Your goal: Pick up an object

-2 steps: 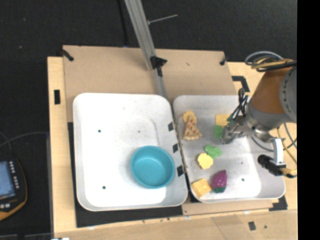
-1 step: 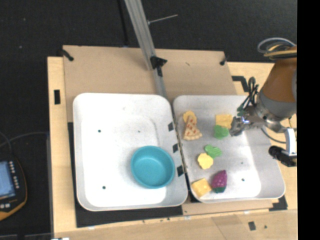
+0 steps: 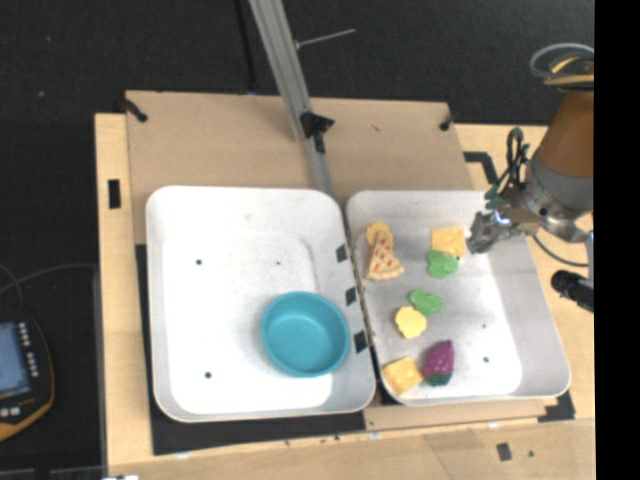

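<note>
Nearest the camera, at the front edge of the right bin (image 3: 535, 368), a yellow block (image 3: 402, 374) lies in the front left corner with a purple grape-shaped toy (image 3: 438, 361) just beside it on its right, the two close enough that they may touch. Farther back sit a yellow flower-like piece (image 3: 410, 321) and, just behind it, a green leaf-like piece (image 3: 426, 302). Behind those, a second green piece (image 3: 441, 264) lies against the front of a yellow square block (image 3: 448, 240), and near the bin's left wall a waffle-patterned wedge (image 3: 384, 261) rests with a small yellow rounded piece (image 3: 378, 234) touching its back end. Any of these could be the object to pick up; all of them lie on the bin floor, none lifted. The gripper (image 3: 484, 234) hangs low over the back right part of this bin, just to the right of the yellow square block and apart from it; nothing can be seen between its fingers, and whether they are spread or closed cannot be told from this angle. Above it the arm's orange band (image 3: 568, 140) rises toward the right edge. The left bin (image 3: 200, 218) holds a blue bowl (image 3: 305, 332), upright, near its front right corner. A grey metal post (image 3: 285, 63) slants up from behind the gap between the two bins, and a handheld controller (image 3: 18, 368) lies off the bench at the far left.
</note>
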Controlling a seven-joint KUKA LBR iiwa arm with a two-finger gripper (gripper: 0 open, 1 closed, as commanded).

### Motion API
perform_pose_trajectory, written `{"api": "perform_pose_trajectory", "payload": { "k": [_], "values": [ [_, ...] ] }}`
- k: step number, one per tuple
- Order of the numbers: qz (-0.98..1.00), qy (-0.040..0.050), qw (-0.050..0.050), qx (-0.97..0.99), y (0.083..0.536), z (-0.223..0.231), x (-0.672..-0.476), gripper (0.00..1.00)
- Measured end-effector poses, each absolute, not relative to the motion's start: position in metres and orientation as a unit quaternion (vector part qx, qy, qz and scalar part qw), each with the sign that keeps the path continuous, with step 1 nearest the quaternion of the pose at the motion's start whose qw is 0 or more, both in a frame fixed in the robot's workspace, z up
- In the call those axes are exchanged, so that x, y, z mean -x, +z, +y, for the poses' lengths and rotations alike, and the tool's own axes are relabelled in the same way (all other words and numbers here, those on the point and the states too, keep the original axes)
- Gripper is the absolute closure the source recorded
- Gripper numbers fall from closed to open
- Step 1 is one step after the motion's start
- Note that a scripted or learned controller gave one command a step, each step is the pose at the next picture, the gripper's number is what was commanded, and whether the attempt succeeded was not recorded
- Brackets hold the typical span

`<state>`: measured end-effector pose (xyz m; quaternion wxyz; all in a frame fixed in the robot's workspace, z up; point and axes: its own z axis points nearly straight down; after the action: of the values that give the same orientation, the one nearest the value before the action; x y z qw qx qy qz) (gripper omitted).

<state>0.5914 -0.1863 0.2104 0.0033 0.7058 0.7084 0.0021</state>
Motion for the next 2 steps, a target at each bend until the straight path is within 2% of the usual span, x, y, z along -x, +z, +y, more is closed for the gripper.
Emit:
{"api": "perform_pose_trajectory", "payload": {
  "k": [1,2],
  "values": [
    [0.708,0.0009,0.002,-0.706,0.262,-0.188,-0.593,1.0],
    [0.709,0.0012,0.002,-0.705,0.268,-0.142,-0.604,1.0]
  ]
}}
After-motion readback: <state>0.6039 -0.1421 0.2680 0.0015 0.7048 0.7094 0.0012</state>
